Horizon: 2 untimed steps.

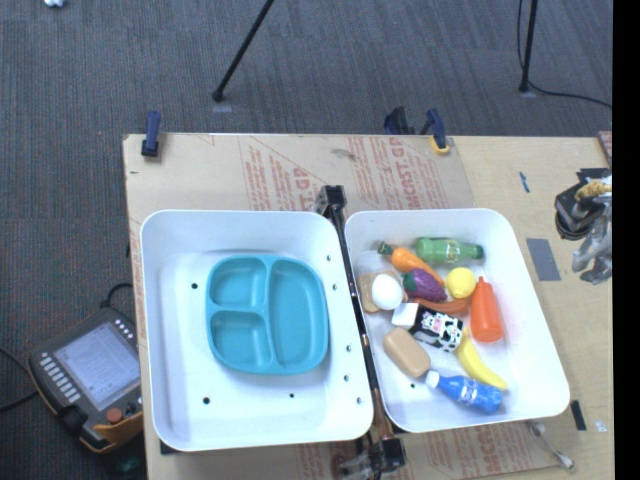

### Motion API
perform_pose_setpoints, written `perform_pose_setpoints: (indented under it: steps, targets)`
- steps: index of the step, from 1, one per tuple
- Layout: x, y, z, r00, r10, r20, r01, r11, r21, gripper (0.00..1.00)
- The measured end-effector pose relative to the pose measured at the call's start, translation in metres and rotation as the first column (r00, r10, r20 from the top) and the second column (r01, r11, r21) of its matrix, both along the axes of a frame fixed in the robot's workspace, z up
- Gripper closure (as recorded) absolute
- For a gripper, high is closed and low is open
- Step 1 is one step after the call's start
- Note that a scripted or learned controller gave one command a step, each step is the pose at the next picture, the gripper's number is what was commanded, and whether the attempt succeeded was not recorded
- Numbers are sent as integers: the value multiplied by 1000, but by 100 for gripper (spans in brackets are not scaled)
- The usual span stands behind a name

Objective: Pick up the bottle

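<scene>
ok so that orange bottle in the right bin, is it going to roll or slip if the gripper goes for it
Probably. The orange bottle lies on its side and looks round-bodied, so a push could roll it. It seems like smooth, stiff plastic, likely light, so it may slip from the fingers. The banana near its base and the lemon beside it might get nudged.

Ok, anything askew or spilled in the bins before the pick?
Nothing spilled. All three bottles lie on their sides in the right bin: green, orange, blue. The teal tray sits flat.

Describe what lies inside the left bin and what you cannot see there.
The left bin holds one teal divided tray, its three compartments bare. The bin floor beneath the tray is covered.
</scene>
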<state>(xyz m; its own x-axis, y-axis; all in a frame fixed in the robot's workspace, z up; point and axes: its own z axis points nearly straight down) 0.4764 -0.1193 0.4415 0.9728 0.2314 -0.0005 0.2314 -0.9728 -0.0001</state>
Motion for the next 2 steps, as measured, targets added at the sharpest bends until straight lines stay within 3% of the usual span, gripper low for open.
perform_pose_setpoints:
  steps: [1,2]
  targets:
    - [0,4,2,998,57,1,-57,998,-1,100]
    - [1,25,12,1000,-2,6,2,1000,-2,100]
